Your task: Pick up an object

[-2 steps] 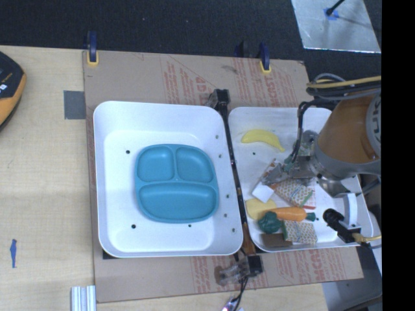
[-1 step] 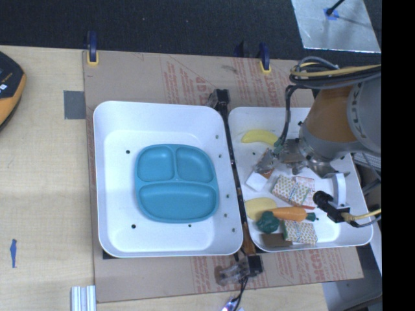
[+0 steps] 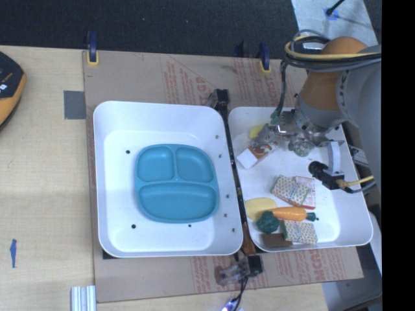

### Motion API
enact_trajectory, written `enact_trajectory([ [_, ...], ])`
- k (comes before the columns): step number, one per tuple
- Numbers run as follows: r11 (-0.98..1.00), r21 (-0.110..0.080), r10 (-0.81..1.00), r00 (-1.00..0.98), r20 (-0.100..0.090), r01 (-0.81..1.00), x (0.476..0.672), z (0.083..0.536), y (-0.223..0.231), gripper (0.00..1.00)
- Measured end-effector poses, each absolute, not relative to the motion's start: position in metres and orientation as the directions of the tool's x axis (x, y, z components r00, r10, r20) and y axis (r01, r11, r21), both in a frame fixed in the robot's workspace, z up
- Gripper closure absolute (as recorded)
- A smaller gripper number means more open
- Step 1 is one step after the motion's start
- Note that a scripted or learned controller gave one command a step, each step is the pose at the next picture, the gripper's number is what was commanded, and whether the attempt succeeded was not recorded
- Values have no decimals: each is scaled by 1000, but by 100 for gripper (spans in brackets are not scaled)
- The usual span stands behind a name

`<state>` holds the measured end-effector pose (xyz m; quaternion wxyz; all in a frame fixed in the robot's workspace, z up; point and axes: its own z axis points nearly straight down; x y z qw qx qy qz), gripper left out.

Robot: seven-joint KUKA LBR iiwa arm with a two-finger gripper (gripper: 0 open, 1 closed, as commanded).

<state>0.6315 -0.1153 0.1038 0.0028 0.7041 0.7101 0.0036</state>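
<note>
The right bin (image 3: 350, 229) holds several small objects. A white and red packet (image 3: 253, 154) lies near its left wall, with a small yellow piece (image 3: 257, 131) just behind it. Toward the front are a patterned pouch (image 3: 294, 191), a pale yellow item (image 3: 259, 206), an orange carrot (image 3: 290, 214), a green broccoli-like toy (image 3: 267, 223), a brown block (image 3: 276, 241) and another patterned piece (image 3: 302, 232). My gripper (image 3: 284, 129) hangs low over the back of this bin, just right of the packet and the yellow piece. The arm's orange band (image 3: 322, 92) sits above it.
The left bin (image 3: 110, 173) holds a blue divided plate (image 3: 176, 182). A black cable fitting (image 3: 324, 173) with a yellow-tipped end sticks out over the right bin's right side. A black and yellow device (image 3: 8, 86) lies at the bench's far left edge.
</note>
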Motion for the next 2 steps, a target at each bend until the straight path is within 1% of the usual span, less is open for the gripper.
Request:
enact_trajectory([
  [1, 7, 7, 1000, -7, -2, 1000, 660, 96, -94, 0],
  [2, 7, -15, 1000, -7, 0, 1000, 654, 102, -96, 100],
])
